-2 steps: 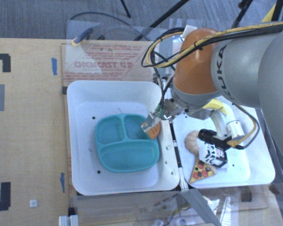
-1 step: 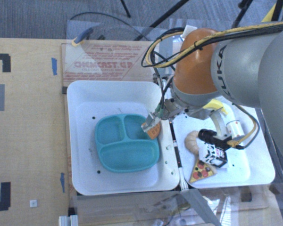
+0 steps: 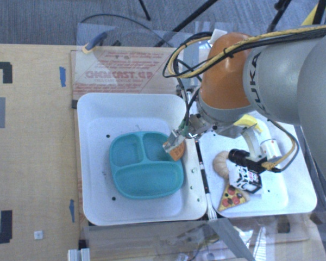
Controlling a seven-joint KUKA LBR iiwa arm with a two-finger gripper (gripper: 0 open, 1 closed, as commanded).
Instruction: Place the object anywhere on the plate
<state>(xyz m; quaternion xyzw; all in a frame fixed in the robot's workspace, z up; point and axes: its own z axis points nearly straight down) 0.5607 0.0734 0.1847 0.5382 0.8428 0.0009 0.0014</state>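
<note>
A teal divided plate (image 3: 144, 173) lies in the left white bin (image 3: 95, 118). My gripper (image 3: 174, 144) hangs over the plate's upper right rim, reaching down from the grey and orange arm. A small orange-brown object (image 3: 177, 153) sits between its fingertips, just above the plate's right edge. The gripper is shut on it.
The right bin (image 3: 299, 197) holds a beige rounded piece (image 3: 221, 162), a black-and-white patterned object (image 3: 245, 179) and a toy pizza slice (image 3: 232, 197). The arm's bulk covers that bin's upper part. A divider edge (image 3: 202, 173) runs between the bins.
</note>
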